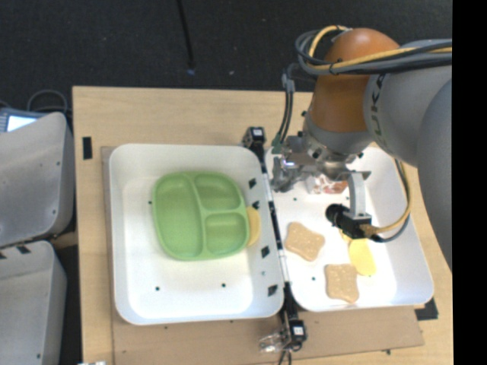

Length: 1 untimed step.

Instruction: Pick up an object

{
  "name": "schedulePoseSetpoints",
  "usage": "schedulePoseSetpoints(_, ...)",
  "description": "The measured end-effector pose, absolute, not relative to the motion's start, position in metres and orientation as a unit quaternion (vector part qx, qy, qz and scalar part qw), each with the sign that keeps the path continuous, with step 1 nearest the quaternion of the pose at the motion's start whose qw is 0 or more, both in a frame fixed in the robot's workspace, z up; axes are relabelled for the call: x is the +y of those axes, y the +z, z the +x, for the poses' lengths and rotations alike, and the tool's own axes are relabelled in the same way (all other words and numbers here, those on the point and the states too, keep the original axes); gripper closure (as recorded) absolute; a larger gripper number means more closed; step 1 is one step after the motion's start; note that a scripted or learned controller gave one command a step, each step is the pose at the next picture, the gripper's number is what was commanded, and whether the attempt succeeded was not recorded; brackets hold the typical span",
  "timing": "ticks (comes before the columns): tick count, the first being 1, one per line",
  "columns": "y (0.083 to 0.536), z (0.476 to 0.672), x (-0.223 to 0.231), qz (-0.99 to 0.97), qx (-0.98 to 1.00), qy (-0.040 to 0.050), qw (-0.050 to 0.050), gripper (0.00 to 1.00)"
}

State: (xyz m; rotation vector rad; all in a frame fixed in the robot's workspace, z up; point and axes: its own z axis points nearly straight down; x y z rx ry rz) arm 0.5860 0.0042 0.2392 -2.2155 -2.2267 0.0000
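Camera view looks down on the counter [91, 112] with its two white bins, and my arm [396, 90] comes in from the right of the frame, bent over the right bin [403, 280]. My orange-banded wrist hangs over that bin's upper part, and my gripper [304, 166] sits low beneath it, near the upper left corner of the bin, close to the divider between the bins. From this angle I cannot tell how my gripper is set or whether anything is in it; the wrist hides too much.

The candidates lie below me in the right bin: a tan toast-shaped piece [304, 242] just under my gripper in the frame, a second tan piece [342, 282] lower right of it, and a yellow piece [363, 258] between them and the bin's right side. Something reddish [331, 182] lies right beside my gripper, partly hidden. The left bin [137, 295] holds a green divided plate [202, 215] with a yellow bit [254, 223] at its right edge.

To do this well, I judge I should pick one flat piece that lies apart from its neighbours, centre squarely over it, come straight down, and keep clear of the bin wall. These thin pieces may slip out, so a low, firm grasp matters.
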Motion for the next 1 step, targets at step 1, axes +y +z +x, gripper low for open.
schedulePoseSetpoints(1, 0.2313, 0.5717, 0.0562, -0.705, -0.71, 0.0002, 0.001, 1.0)
